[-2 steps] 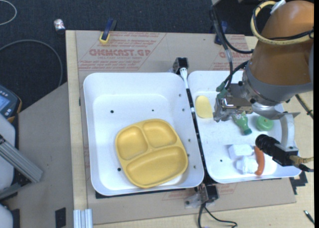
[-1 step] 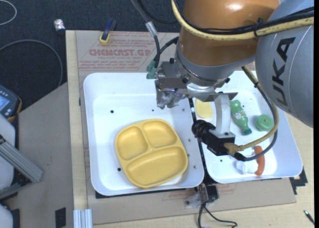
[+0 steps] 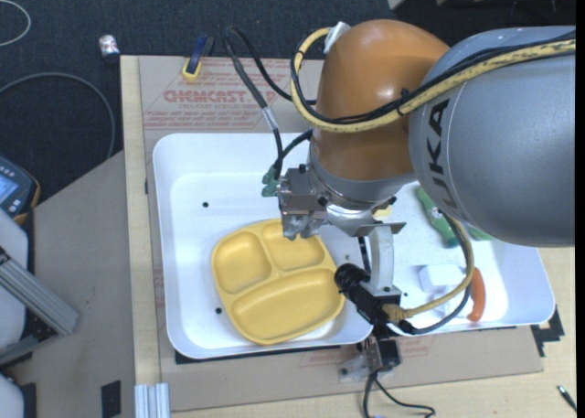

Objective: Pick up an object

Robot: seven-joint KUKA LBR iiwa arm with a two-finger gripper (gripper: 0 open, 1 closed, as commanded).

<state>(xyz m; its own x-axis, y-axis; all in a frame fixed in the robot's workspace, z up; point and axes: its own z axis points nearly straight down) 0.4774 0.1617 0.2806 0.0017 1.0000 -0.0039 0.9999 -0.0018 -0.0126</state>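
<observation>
Gripper [image 3: 294,221] hangs over yellow divided tray [image 3: 274,293]'s rear edge in left bin [image 3: 183,187].

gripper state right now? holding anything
gripper: above the yellow divided plate in the left bin; open or shut cannot be told, nothing seen held.

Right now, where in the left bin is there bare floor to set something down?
The left bin has bare floor along its far and left walls, beyond the yellow divided plate. The near-right corner is crowded by the plate and the tool above its far edge.
</observation>
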